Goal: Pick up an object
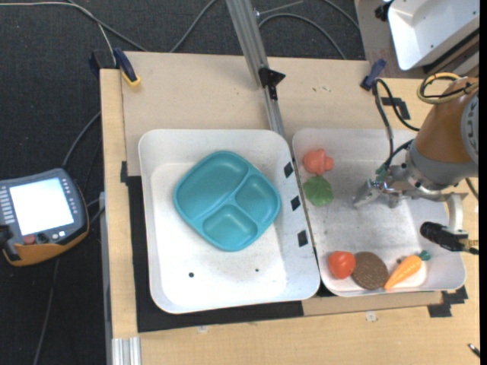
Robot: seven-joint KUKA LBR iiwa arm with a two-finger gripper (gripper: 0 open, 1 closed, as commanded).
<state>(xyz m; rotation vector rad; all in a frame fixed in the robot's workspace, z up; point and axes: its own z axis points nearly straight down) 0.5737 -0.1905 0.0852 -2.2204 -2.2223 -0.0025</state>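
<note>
The pendant (38, 217) lies off the counter's (198, 90) left edge. The left bin (163, 280) holds a teal tray (227, 200) with three compartments, set at a tilt. The right bin (346, 147) holds five candidate objects. An orange-pink piece (317, 161) and a green piece (318, 192) lie touching each other near the bin's left wall. A red piece (342, 264), a brown disc (370, 271) and a carrot (404, 271) sit in a tight row along the front wall.

Risk assessment: the front row is crowded, so a descent there is likely to land on two objects at once or push one against the wall instead of capturing it. The two pieces by the left wall sit close to the rim, and a finger may strike the wall. A descent straight down from the present position would likely close on bare floor.

The gripper (374, 194) sits low over the bare middle of the right bin, well apart from every object. The fingers appear spread, and nothing lies between them: the gripper is released and grasps nothing.
</note>
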